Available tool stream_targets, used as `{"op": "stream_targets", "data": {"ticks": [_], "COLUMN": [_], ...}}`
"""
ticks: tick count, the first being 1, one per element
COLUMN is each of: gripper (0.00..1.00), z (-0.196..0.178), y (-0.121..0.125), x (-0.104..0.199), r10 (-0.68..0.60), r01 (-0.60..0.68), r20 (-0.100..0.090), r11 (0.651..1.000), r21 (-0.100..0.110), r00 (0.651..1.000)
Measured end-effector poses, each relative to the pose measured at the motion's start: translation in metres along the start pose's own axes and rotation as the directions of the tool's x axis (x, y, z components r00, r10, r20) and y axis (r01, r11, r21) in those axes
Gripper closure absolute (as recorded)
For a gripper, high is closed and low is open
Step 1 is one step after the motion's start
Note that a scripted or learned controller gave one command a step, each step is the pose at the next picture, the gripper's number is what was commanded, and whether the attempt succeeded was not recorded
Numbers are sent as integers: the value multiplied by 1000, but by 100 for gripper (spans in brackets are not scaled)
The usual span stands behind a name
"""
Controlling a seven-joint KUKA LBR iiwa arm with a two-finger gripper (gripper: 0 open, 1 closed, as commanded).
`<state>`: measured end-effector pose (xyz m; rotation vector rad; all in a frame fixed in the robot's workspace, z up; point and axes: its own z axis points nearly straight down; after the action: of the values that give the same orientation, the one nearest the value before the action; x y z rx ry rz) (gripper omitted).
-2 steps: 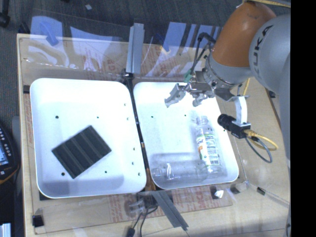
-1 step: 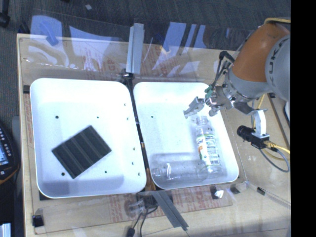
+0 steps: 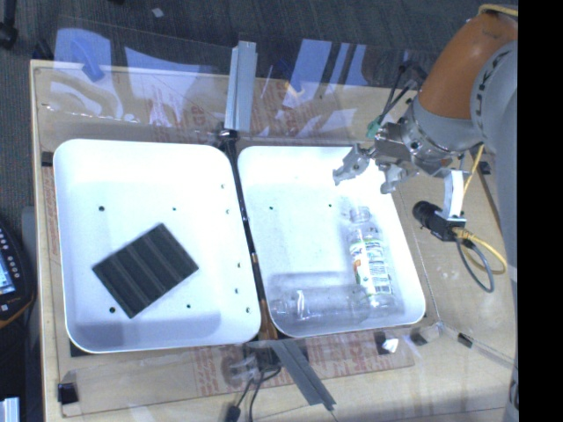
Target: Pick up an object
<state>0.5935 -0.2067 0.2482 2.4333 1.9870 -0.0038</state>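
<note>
End effector (image 3: 369, 172) is hovering open and empty at 12 o'clock of the right bin (image 3: 264, 236); I'm eyeing the labelled bottle (image 3: 369, 258) at 3 o'clock, aiming to straddle its width before closing.

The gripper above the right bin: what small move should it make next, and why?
Probably a short descent toward the upright-lying clear plastic bottle with the printed label. The two-finger gripper hangs open above the far end of the right white bin, holding nothing, and that bottle lies just nearer the camera than it. A second clear bottle lies farther off.
</note>
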Motion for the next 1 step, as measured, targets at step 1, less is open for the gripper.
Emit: {"op": "stream_targets", "data": {"ticks": [1], "gripper": [0], "z": [26], "y": [-36], "x": [-2], "r10": [-148], "r01": [148], "r20": [-3], "r11": [989], "r21": [3], "r00": [989]}}
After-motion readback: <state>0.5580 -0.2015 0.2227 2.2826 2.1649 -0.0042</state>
